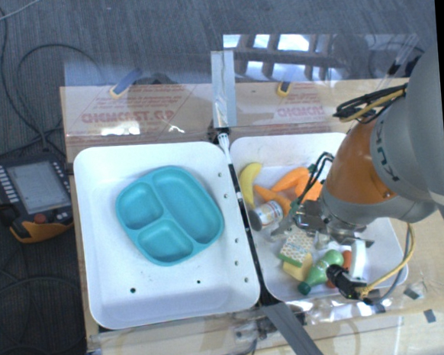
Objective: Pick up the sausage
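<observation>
The gripper (pixel 323 232) hangs low over the middle of the right bin (pixel 383 275), under the orange band of the arm. Its body covers part of the pile of toy food there. A narrow reddish piece (pixel 348 260), which looks like the sausage, shows just below and to the right of the gripper, beside a green item (pixel 321 269). Most of it is hidden by the gripper and a black cable part (pixel 339 280). I cannot tell whether the gripper touches it.
The right bin also holds a yellow banana (pixel 249 180), an orange carrot (pixel 290 181), a silver can (pixel 267 214), a speckled cracker (pixel 294 244) and a yellow block (pixel 293 267). A blue divided plate (pixel 169 213) lies in the left bin (pixel 109 297).
</observation>
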You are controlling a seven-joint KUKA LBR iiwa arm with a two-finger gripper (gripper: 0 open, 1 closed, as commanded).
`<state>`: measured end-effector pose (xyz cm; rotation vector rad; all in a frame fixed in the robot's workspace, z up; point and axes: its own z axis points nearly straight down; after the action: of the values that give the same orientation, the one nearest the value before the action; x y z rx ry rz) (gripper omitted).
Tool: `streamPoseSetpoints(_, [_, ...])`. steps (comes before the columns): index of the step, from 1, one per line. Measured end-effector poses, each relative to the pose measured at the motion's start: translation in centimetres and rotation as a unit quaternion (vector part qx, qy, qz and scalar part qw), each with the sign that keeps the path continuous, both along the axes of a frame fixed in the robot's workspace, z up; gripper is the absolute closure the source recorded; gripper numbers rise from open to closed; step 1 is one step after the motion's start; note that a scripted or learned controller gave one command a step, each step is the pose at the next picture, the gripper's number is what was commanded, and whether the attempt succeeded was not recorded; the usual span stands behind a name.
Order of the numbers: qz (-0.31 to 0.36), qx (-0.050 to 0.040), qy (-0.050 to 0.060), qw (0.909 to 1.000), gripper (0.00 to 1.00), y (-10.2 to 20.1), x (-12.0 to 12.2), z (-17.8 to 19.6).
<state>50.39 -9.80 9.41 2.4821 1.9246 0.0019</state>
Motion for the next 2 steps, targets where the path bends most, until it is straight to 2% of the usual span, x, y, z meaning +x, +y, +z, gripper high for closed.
streamPoseSetpoints(1, [0.0,0.0006,0.002,1.0,1.0,0.1,-0.1,0.8])
streamPoseSetpoints(2, [0.124,-0.002,0.001,0.9923,1.0,-2.2,3.5,21.2])
